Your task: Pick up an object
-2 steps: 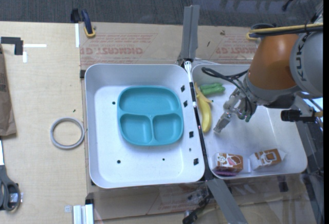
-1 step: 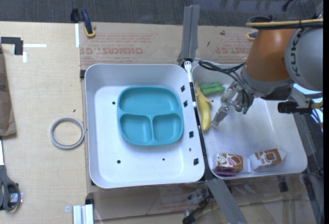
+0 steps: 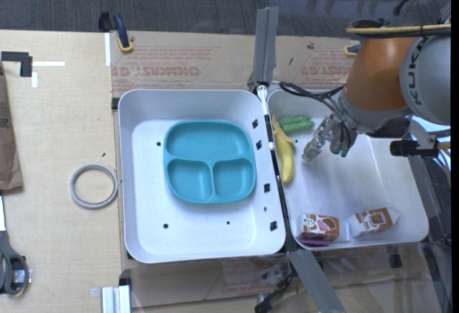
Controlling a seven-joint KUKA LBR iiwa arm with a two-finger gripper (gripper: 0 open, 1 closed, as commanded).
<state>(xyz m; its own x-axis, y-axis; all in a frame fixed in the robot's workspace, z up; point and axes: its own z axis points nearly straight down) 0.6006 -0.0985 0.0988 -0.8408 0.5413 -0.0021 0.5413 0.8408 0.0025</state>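
The gripper (image 3: 324, 141) hangs over the right bin (image 3: 401, 182), near its far left corner, with the grey arm and its orange band (image 3: 376, 75) reaching in from the right. Fingers point down and to the left. Nothing sits between them; whether they are spread or closed cannot be told from this angle.

Candidates for the pick all lie in the right bin. A banana (image 3: 285, 153) lies lengthwise against the left wall, just beside the gripper. A green object (image 3: 295, 122) sits near the bin's far edge, close to the banana's far end. Two small brown-and-white packets rest at the near edge: one (image 3: 320, 226) over something purple, the other (image 3: 373, 220) to its right, well apart from the gripper.

The left bin (image 3: 143, 182) holds a teal divided plate (image 3: 211, 161), flat and roughly centred.

Judgement: the gripper's place suggests the banana or the green object as target. The banana's position against the wall leaves little room for a finger on that side, so a miss seems plausible.
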